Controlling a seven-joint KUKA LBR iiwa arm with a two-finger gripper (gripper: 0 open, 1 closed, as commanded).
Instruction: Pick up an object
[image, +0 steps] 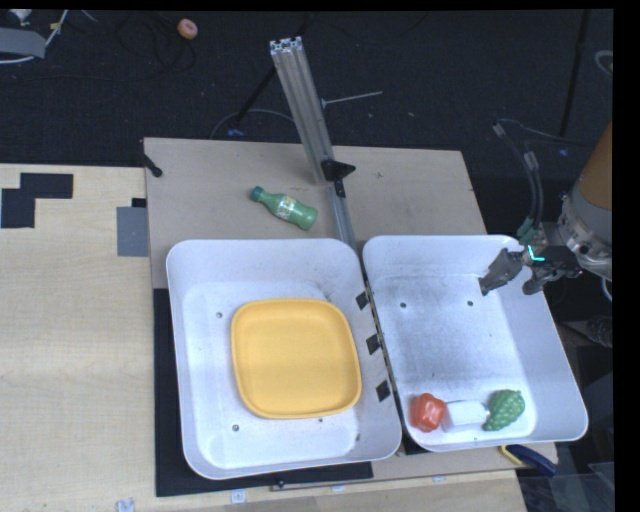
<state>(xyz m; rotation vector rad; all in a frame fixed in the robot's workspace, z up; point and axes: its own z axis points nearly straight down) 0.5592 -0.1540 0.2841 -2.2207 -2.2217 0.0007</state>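
Single fixed cam, mounted high, looks down at a slant on bench (420, 190) w/ both bins; claw (512, 272) at frame right, mid distance.

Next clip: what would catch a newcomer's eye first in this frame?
The yellow plate in the middle of the left bin stands out most. In the right bin, a red item, a white block and a green item cluster at the near edge, while the end effector hovers over its far right corner.

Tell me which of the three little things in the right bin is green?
The bumpy green toy, the one farthest right; the white block sits mid-row and the red toy sits left.
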